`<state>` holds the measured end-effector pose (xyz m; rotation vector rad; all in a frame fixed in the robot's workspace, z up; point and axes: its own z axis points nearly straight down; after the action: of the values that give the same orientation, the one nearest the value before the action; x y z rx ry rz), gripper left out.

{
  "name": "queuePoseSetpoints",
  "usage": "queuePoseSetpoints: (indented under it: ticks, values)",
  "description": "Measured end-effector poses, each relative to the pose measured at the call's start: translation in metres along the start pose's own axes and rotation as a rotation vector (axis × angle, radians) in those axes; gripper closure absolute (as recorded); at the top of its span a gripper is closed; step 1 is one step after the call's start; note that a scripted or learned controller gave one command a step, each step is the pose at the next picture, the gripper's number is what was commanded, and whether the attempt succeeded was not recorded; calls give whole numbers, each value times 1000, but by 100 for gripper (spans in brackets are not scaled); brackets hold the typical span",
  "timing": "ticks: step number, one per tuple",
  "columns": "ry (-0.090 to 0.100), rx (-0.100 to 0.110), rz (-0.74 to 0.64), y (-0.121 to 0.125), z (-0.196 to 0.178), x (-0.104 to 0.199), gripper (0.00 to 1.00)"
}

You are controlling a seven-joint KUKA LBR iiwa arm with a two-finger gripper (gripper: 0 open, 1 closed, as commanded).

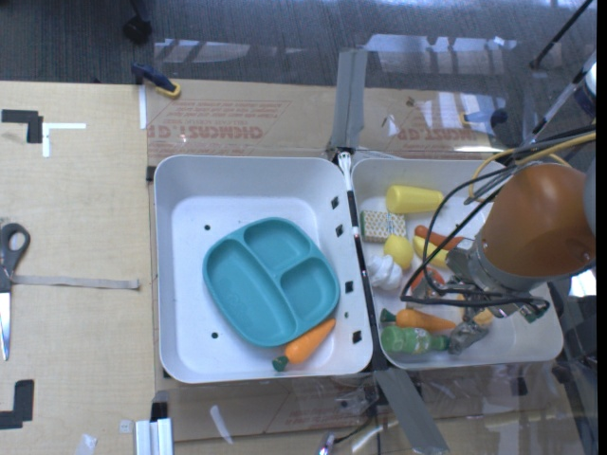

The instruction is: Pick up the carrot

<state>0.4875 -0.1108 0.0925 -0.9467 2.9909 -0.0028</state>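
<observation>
The carrot (pixel 309 342) lies beside the blue plate (pixel 270 281) in the left bin (pixel 180 282). The end effector (pixel 471 328) hangs over the right bin (pixel 541 344); I cannot tell its grip.

One fixed camera looks down at a slant from above the bench. It takes in both white bins (pixel 166 282) side by side. The arm (pixel 536 221) enters from the frame's right.

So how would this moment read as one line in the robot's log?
task: pick up carrot | carrot: left bin, beside teal plate | arm: over right bin | carrot not held
</observation>
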Motion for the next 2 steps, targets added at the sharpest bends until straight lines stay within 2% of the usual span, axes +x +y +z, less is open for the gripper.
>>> queuePoseSetpoints:
  ticks: [1, 2]
  values:
    - [-2, 1, -199, -52, -1, 30, 0]
    - [-1, -1, -228, 9, 0, -4, 0]
